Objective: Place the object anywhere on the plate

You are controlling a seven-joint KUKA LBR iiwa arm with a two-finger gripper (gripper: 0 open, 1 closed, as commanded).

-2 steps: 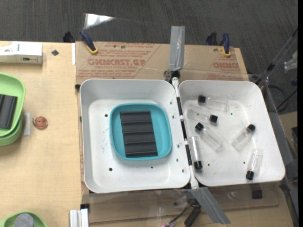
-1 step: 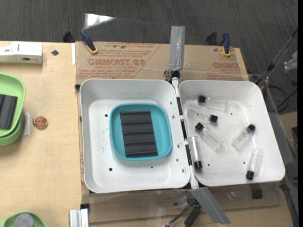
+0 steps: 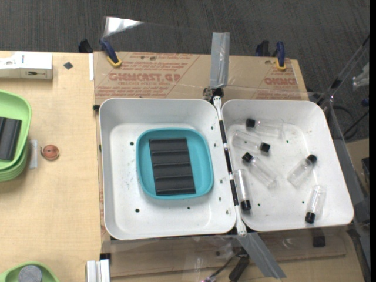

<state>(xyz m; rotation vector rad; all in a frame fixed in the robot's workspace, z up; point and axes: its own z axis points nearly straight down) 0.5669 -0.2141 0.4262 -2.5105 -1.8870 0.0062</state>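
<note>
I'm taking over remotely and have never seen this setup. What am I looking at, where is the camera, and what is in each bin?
A single fixed camera looks down at a slant on a bench with two shallow white bins. The left bin holds a teal plate with a dark ribbed insert on it. The right bin holds several clear vials with black caps, scattered on their sides, such as one near the right wall and one by the divider. The job is to put one vial on the plate. At the far left edge of the bench sits a green tray.
</note>
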